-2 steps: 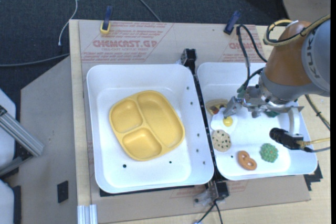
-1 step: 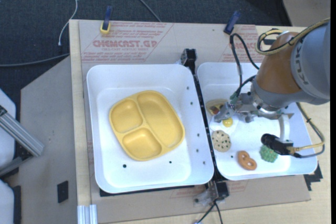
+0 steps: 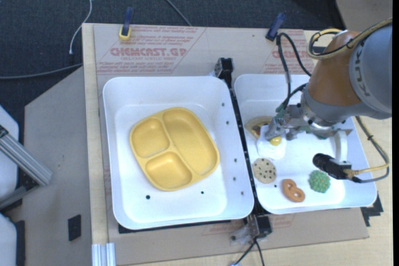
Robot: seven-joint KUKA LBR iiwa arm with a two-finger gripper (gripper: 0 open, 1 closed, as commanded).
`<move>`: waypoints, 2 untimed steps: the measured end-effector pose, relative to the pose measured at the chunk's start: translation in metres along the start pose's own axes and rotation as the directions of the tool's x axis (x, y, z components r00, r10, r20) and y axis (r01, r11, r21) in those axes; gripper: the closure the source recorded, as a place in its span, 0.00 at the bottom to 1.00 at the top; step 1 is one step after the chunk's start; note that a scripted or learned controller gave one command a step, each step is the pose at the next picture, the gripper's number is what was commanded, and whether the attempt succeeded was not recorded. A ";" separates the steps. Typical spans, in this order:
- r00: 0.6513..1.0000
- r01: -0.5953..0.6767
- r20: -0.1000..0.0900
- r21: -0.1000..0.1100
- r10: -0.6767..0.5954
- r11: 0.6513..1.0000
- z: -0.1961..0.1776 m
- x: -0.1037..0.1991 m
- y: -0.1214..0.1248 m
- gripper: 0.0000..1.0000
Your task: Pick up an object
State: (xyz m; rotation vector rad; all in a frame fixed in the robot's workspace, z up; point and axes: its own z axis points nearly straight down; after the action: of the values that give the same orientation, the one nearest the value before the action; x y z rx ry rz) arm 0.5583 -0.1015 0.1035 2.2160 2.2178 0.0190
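My gripper [image 3: 275, 132] hangs low over the left part of the right bin [image 3: 268, 89], with the grey arm and its orange band coming in from the right. Directly below it lies a small pale white-and-yellow object [image 3: 274, 146], touching or nearly touching the gripper's tip. Just to its left a yellow-brown curved piece [image 3: 255, 129] peeks out, partly hidden by the gripper. Nearer the front lie a round speckled cookie [image 3: 265, 169], an orange pretzel-shaped piece [image 3: 292, 190] and a green knobbly ball [image 3: 320, 182].
The left bin [image 3: 118, 134] holds a yellow divided plate [image 3: 173, 147]. A black divider strip [image 3: 240, 140] runs between the bins. Both bins rest on a cardboard sheet [image 3: 156, 47] held by blue clamps at the back.
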 end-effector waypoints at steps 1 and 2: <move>1.000 0.000 0.005 0.008 0.000 1.000 -0.044 0.000 0.006 1.00; 1.000 0.000 0.005 0.005 0.000 1.000 -0.109 -0.002 0.010 1.00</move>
State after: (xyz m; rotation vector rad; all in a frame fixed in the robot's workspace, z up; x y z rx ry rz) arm 0.5673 -0.1038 0.2125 2.2154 2.2181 0.0078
